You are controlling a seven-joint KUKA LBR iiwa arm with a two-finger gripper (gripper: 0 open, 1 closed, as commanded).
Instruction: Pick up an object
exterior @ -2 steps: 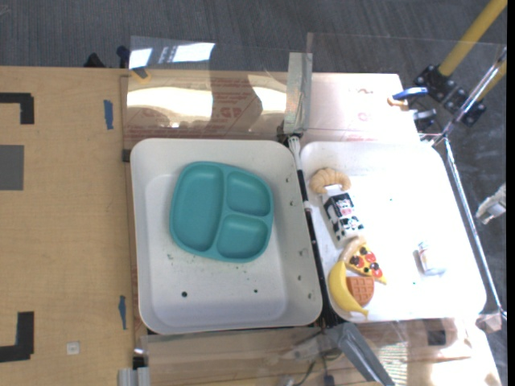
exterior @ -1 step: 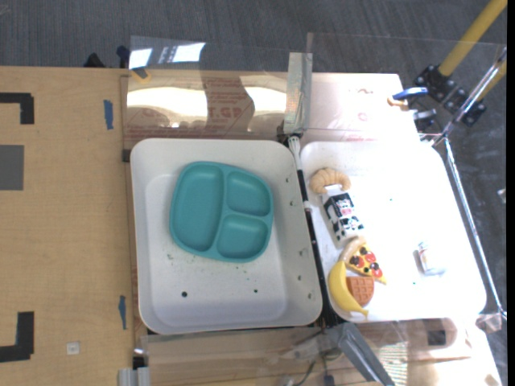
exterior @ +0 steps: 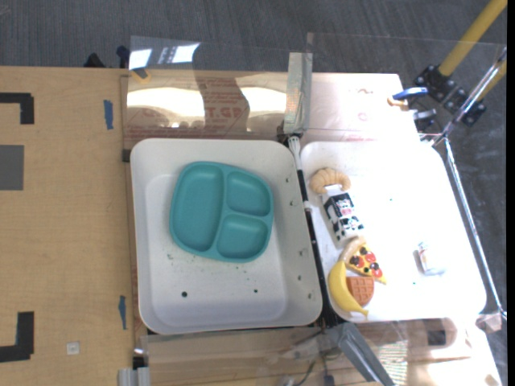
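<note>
step: pre-grasp, nothing picked yet (my read, every object lies flat in a bin)
progress: at the very start, no object lifted
grip state: cannot tell
left bin [exterior: 142,240]: holds a teal divided plate [exterior: 221,211], three compartments, lying flat around bin centre, slightly toward 11 o'clock
right bin [exterior: 402,183]: holds the small stuff, mostly along its 9 o'clock wall
croissant [exterior: 328,180]: toy, at 10 o'clock of the right bin
black-and-white pack [exterior: 341,214]: just beside the croissant, on its 6 o'clock side (label too small to read)
pizza slice [exterior: 365,261]: toy, at 7 o'clock of the bin, touching or overlapping the banana
banana [exterior: 343,289]: toy, curved, at 7 o'clock, hugging the bin's corner
brown round piece [exterior: 364,289]: tucked against the banana (cookie or waffle, can't tell which)
small grey-white item [exterior: 429,260]: alone at 4 o'clock, well apart from the rest
likely target: any one counts; the lone grey-white item looks the cleanest pick
next move: bring the gripper down over one object, with room on both sides before closing
risk: the banana cluster is crowded and near the wall; the plate is wide and flat
</note>
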